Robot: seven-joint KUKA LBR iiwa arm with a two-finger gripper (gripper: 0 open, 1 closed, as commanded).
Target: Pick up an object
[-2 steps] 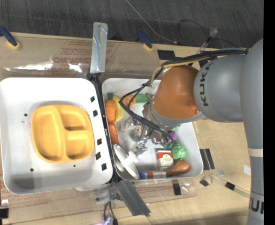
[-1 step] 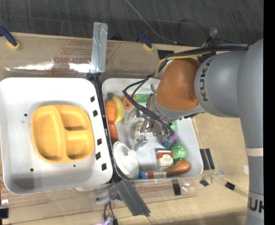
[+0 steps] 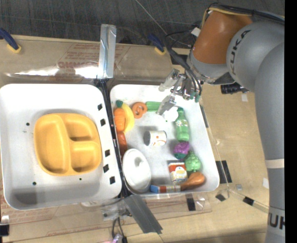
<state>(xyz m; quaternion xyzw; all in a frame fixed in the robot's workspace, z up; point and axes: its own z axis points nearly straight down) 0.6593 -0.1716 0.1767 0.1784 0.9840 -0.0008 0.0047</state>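
Tool poised over the far end of the right bin, nothing seen between its fingers.

The tool (image 3: 175,96) is seen at the far right part of the right bin (image 3: 209,151), fingers apart and pointing down-left, with no object held between them. A green bottle (image 3: 182,126) lies just nearer the camera than the fingertips, its long axis running from the far wall toward the near wall; a small green piece (image 3: 153,106) lies just to the left, beside an orange toy (image 3: 138,109). The bottle is judged the closest candidate, so a short move toward the camera and a descent would be called for. The left bin (image 3: 6,151) carries a yellow divided tray (image 3: 67,142), well apart from the tool.
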